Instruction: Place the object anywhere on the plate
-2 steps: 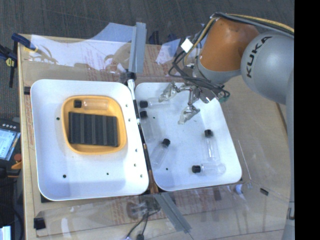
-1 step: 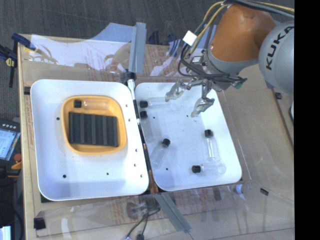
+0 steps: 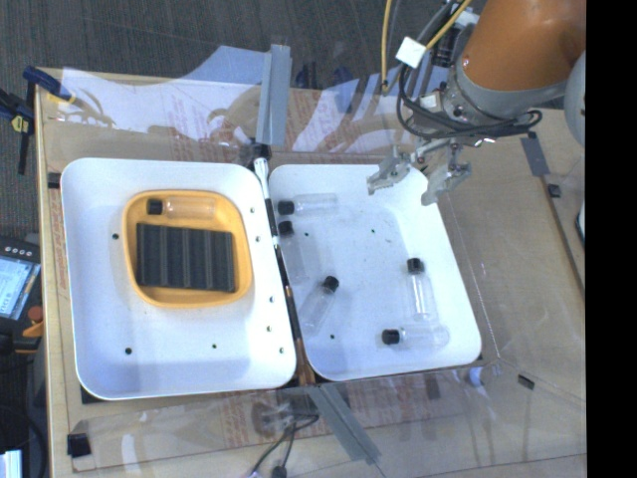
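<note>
On the counter [image 3: 518, 267], two white bins side by side. In left bin [image 3: 100, 337]: yellow plate [image 3: 224, 212] with dark ribbed insert, one small black-capped vial [image 3: 156, 207] at plate's 11 o'clock corner. In right bin [image 3: 348, 357]: five clear black-capped vials, at 11 o'clock [image 3: 309, 205], just below it by the divider [image 3: 291, 249], centre [image 3: 320, 301], 4 o'clock [image 3: 420, 289], 5 o'clock [image 3: 413, 337]. Gripper [image 3: 419, 178] at right bin's 1 o'clock edge, fingers spread, released, nothing between them. Orange-banded arm [image 3: 518, 28] coming in from 2 o'clock.
</note>
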Robot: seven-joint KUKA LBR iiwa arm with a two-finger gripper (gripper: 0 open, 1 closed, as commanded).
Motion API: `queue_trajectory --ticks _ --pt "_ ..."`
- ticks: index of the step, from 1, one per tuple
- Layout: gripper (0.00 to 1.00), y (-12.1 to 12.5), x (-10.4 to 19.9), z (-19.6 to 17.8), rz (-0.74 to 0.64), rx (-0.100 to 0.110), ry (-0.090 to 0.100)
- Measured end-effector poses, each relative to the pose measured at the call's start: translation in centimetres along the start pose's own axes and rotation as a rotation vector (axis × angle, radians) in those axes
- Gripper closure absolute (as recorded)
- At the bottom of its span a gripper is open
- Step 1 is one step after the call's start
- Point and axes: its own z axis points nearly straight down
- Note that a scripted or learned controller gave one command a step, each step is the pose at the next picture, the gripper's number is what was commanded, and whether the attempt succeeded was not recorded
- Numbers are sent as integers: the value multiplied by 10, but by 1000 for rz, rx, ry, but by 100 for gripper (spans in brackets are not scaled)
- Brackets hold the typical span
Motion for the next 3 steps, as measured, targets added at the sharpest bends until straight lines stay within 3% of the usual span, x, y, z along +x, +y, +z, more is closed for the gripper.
queue_trajectory --ticks 1,2,3 --pt "0 -5 -19 9 -356 0 0" --pt "0 -5 -18 37 -757 -5 -2" --pt "0 -5 -15 61 -1026 -6 -3"
